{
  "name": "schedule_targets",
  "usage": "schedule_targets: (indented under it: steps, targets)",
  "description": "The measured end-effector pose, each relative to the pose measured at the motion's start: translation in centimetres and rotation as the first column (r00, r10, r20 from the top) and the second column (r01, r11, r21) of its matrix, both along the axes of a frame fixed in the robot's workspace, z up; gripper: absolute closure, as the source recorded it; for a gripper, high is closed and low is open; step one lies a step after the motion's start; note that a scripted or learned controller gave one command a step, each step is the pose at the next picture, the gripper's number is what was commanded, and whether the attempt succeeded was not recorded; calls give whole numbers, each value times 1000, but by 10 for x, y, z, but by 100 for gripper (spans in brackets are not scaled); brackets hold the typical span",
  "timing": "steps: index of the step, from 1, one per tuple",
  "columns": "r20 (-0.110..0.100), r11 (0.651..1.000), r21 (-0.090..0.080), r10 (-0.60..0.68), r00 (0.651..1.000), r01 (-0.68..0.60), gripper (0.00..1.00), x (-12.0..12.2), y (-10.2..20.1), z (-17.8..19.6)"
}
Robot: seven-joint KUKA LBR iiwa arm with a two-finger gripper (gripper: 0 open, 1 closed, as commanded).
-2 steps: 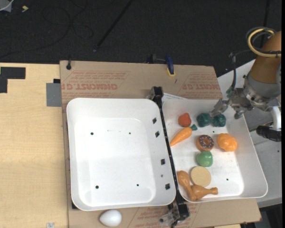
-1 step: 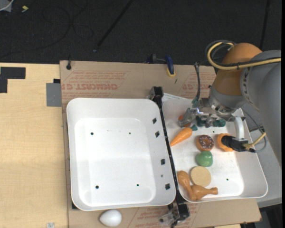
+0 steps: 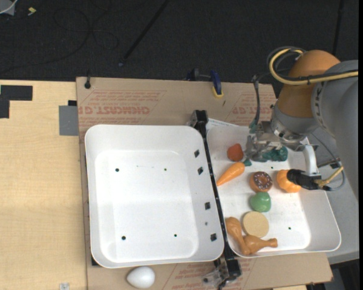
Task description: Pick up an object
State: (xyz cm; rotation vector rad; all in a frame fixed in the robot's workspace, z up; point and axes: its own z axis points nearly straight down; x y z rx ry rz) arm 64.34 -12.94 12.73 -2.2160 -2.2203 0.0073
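Carrot (image 3: 231,173) lying in your right bin (image 3: 327,222), gripper (image 3: 258,148) low over a half-hidden teal object (image 3: 277,155), grip state unreadable, you cannot tell.

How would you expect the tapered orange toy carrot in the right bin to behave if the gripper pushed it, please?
The tapered orange toy carrot looks like smooth, rigid plastic, so it probably slides easily. Its rounded cone shape suggests it would roll in an arc rather than straight. It likely weighs little, so a nudge could send it against the right white bin wall.

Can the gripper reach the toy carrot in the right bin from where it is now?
Probably yes. The carrot lies uncovered near the bin's left wall, close to the gripper, with nothing on top; the red piece sits just beside it.
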Motion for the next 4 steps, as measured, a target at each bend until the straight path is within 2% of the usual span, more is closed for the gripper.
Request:
schedule_targets:
  steps: [1,2,3,4]
  targets:
    - [-1,1000,0,0,1000,0,0,0,0,0]
    - [-3,1000,1,-4,1000,4,0,-2,-55,-42]
    - [-4,1000,2,-2,1000,2,100,-1,-54,-31]
    - [9,1000,0,1,1000,-1,100,2,-21,18]
